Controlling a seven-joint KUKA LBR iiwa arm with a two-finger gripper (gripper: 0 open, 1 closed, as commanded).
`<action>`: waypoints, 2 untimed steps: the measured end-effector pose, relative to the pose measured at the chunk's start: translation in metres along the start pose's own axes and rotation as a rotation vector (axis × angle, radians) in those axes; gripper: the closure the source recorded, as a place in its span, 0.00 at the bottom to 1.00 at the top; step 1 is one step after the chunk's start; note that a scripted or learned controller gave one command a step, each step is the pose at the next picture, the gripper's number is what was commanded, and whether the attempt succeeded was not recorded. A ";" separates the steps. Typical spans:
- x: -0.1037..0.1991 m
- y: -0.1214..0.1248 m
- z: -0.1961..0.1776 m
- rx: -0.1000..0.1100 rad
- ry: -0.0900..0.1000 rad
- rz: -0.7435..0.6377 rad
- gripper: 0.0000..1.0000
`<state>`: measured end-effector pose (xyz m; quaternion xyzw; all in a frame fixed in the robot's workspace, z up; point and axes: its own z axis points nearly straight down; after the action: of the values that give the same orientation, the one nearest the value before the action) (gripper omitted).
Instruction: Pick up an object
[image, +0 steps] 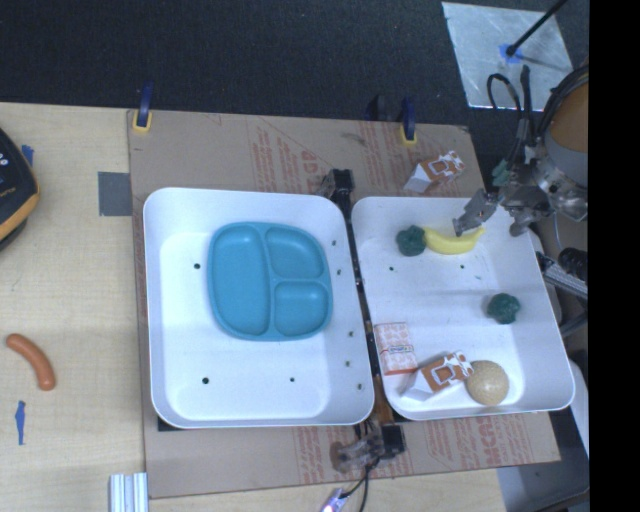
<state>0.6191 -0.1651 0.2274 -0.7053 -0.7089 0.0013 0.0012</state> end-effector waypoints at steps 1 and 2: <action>0.011 0.037 0.084 0.003 0.000 -0.001 0.00; 0.043 0.038 0.110 0.001 0.000 -0.002 0.00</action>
<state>0.6561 -0.1222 0.1173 -0.7048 -0.7094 0.0019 0.0015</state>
